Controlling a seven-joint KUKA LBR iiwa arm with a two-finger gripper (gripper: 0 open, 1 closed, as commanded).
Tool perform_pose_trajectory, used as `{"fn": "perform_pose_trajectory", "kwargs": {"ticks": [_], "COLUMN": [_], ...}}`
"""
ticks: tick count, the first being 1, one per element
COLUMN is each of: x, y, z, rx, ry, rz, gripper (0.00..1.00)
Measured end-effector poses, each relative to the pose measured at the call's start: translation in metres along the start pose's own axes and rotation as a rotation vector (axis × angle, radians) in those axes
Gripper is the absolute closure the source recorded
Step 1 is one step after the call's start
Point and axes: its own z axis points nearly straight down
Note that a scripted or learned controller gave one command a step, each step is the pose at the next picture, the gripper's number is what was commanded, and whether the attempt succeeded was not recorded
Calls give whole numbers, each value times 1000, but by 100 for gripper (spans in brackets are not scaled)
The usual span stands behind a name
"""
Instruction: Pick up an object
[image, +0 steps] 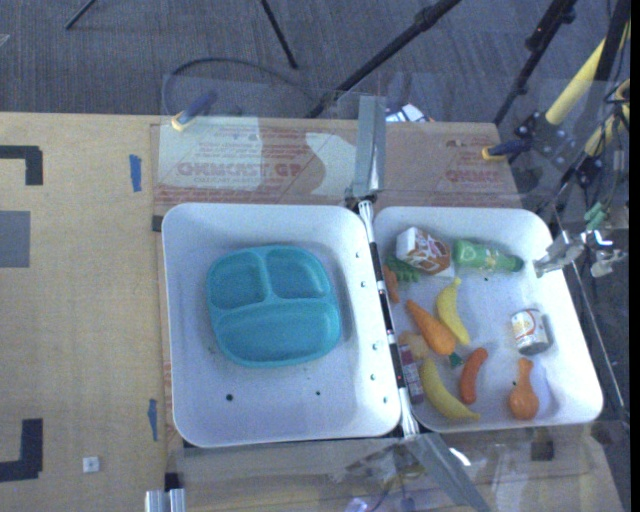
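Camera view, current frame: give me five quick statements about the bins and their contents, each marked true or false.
1. The blue divided plate lies in the left bin. True.
2. The plate's compartments hold toy food. False: they are bare; the food lies in the right bin.
3. Two yellow bananas, one upper and one lower, lie in the right bin. True.
4. The green bottle stands upright. False: it lies on its side near the bin's far edge.
5. The small can lies in the left bin beside the plate. False: it lies in the right bin, near its right wall.
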Motion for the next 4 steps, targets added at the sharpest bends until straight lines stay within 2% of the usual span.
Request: {"fn": "perform_pose_trajectory", "kwargs": {"ticks": [1,2,3,4], "x": [25,23,92,84], "y": [-17,-17,1,0], "z": [159,149,162,133], "rx": [-3,-6,-9,-1], "ry": [-1,-3,-2,-1], "rz": [-241,-237,310,433], "gripper": [0,100,100,100]}}
